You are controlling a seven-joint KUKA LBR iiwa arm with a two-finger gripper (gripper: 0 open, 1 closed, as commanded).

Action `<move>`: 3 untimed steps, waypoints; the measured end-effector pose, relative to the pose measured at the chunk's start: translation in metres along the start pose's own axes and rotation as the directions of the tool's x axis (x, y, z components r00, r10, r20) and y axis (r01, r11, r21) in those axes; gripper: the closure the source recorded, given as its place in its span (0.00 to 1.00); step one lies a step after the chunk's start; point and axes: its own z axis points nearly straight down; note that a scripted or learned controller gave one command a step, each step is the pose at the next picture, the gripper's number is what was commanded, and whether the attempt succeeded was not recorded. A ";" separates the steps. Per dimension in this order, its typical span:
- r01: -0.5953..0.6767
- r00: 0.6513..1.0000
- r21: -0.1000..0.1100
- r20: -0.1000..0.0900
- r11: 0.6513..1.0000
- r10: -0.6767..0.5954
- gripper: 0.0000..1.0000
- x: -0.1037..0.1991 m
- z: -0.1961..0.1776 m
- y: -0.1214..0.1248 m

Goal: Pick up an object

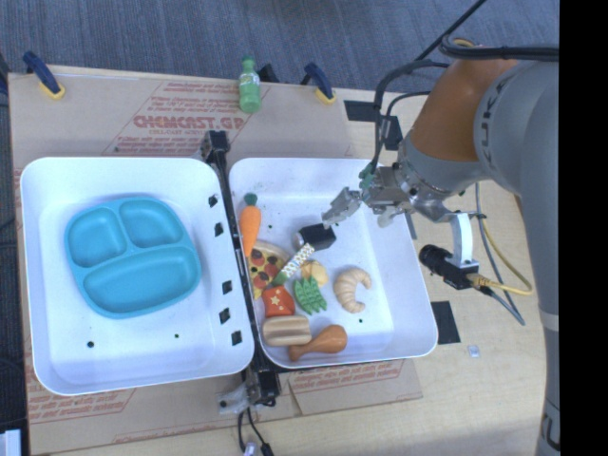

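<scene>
Camera view — cardboard (180,122) under bins reads "CHEMCAST GP"

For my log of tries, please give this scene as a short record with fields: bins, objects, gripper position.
left bin: holds a blue tray
right bin: holds toy food
food: carrot, pizza, croissant, drumstick, hot dog, green piece
gripper: low over right bin, above the food, reaching from the right
grasp: nothing seen between fingers
behind bins: green bottle
</scene>
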 end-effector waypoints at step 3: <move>-0.139 0.990 -0.001 0.000 0.990 0.139 0.00 0.019 0.118 0.080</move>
